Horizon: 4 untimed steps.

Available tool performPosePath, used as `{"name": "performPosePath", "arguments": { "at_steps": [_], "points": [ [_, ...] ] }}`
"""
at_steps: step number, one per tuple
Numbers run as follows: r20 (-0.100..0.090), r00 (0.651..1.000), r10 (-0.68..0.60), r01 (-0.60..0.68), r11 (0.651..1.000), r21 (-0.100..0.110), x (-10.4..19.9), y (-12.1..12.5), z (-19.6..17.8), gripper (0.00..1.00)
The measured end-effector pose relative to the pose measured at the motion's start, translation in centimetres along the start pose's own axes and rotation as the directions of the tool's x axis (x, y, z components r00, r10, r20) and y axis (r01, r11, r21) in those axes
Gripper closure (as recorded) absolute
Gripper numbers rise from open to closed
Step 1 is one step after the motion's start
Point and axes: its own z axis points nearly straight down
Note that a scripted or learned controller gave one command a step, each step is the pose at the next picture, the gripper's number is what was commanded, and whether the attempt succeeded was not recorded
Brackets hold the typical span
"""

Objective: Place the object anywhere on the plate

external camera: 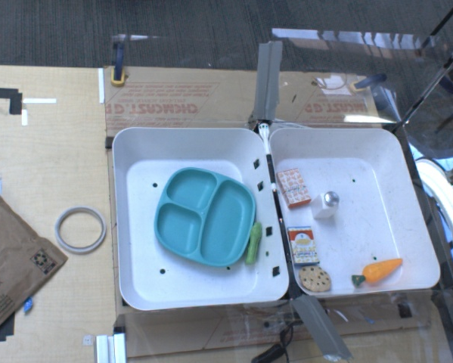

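A teal plate point(203, 218) with three compartments lies flat in the left bin point(122, 225), a little right of that bin's middle. A short green stick point(252, 243) lies lengthwise along the plate's lower right rim. It touches or nearly touches the rim, with its upper end beside the plate's large right compartment, and appears to rest on the bin floor rather than in the plate.

The other loose things are all right of the plate, past the wall between the bins, in the right bin point(362, 218). Nearest the plate are two small printed boxes: one point(293, 187) level with the plate's upper half, the other point(303, 246) level with its lower edge. Just below the second box sits a round cookie point(314, 279). A small white and silver knob point(327, 203) stands just beyond the first box. Farthest from the plate, an orange carrot point(380, 270) lies near the right bin's lower right corner.
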Motion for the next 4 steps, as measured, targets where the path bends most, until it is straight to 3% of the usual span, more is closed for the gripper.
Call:
{"name": "performPosePath", "arguments": {
  "at_steps": [1, 2, 3, 4],
  "points": [
    [-0.001, 0.965, 0.263, -0.263, 0.965, 0.003, 8.3, 2.0, 12.4, 1.0],
    [0.0, 0.999, 0.032, -0.032, 0.999, 0.0, 13.5, 14.3, -5.9, 1.0],
    [-0.001, 0.998, 0.068, -0.068, 0.998, 0.002, 11.1, 8.3, 14.6, 1.0],
    [0.001, 0.935, -0.354, 0.354, 0.935, -0.002, 5.0, 4.2, 4.0, 1.0]
  ]
}}
